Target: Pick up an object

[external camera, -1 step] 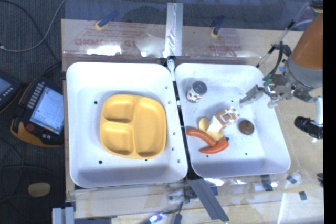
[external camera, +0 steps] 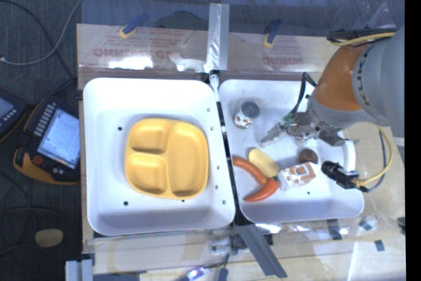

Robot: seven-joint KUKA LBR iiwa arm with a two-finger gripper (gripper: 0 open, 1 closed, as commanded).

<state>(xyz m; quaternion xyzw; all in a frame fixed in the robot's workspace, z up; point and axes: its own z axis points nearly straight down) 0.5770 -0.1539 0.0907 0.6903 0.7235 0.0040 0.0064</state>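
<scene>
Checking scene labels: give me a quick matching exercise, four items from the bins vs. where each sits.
Things:
1. yellow tray
2. small jar
3. orange sausage
4. brown round piece

Places:
A. right bin, far left part, up near the divider
B. right bin, just below the tool
C. middle of the left bin
D. right bin, near-left part, curved around a yellow piece

Pairs: 1-C, 2-A, 3-D, 4-B
</scene>
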